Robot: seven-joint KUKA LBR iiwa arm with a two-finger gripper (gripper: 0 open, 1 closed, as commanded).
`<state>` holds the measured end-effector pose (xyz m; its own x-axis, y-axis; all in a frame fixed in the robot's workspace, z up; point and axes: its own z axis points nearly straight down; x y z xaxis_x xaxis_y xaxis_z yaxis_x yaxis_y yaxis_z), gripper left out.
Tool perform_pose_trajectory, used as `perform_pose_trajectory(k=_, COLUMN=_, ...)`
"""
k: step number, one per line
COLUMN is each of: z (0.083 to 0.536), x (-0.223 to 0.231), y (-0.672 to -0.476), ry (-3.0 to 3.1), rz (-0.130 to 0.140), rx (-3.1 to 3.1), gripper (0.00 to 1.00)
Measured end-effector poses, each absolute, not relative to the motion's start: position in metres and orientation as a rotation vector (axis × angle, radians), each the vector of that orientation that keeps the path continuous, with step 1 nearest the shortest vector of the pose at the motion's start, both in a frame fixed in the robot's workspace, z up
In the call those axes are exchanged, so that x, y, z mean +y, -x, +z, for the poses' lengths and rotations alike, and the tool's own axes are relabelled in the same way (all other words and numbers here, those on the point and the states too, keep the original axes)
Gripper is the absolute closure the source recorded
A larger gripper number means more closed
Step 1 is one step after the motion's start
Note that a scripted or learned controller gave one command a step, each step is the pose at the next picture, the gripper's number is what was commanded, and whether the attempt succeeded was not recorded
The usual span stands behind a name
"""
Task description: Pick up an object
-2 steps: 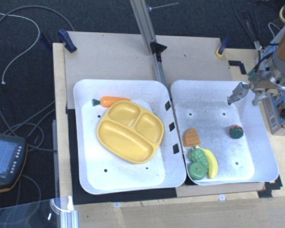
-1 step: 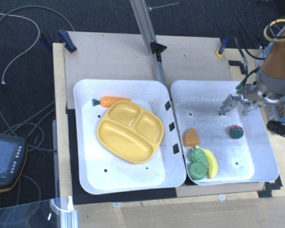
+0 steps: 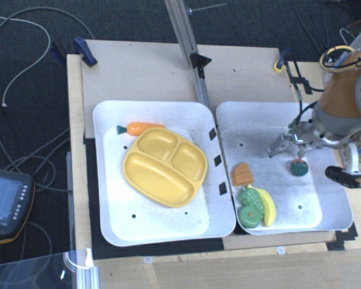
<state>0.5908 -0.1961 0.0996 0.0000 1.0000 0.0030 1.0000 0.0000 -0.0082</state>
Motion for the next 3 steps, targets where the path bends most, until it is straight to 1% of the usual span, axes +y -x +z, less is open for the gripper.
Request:
perform_pose_trajectory(k=1, z=0.115, x=-0.196, y=-0.594, ry=2.22, rz=-0.003, rx=-2.223, gripper=1.0)
perform_pose_trajectory(k=2, z=0.171, x=-0.197, y=-0.606, ry=2.224, rz=-0.005, rx=-2.228, gripper=1.0)
perform_pose_trajectory(k=3, z=0.23, x=-0.187, y=-0.605, ry=2.224, rz=-0.007, rx=-2.23, gripper=1.0)
